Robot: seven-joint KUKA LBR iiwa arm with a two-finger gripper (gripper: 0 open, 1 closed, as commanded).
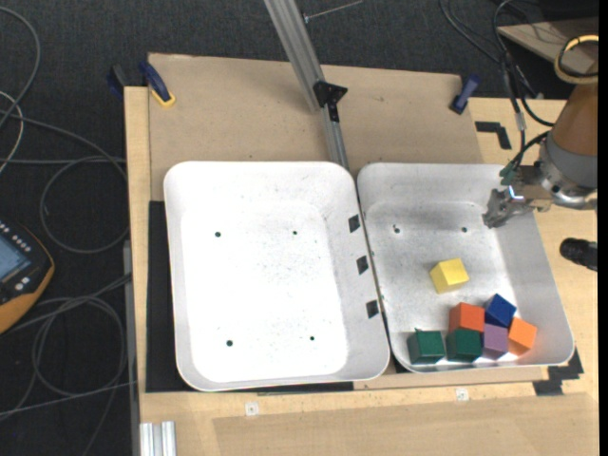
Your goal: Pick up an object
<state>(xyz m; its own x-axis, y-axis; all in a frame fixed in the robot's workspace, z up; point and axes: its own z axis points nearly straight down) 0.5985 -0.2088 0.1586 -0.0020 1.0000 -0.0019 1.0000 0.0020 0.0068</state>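
Note:
A yellow block (449, 274) lies alone in the middle of the right bin (408, 190). Near that bin's front right corner sits a cluster: two green blocks (445, 345), a red-orange block (466, 316), a blue block (500, 308), a purple block (495, 338) and an orange block (522, 332). My gripper (498, 209) hangs over the right bin's far right part, above and to the right of the yellow block. Nothing shows between its tips.
The left bin (185, 255) stands beside the right one, with black clips (361, 264) along the shared edge. A slanted metal pole (304, 55) rises behind the bins. Blue clamps (158, 85) hold the board's far corners. Cables lie on the floor at left.

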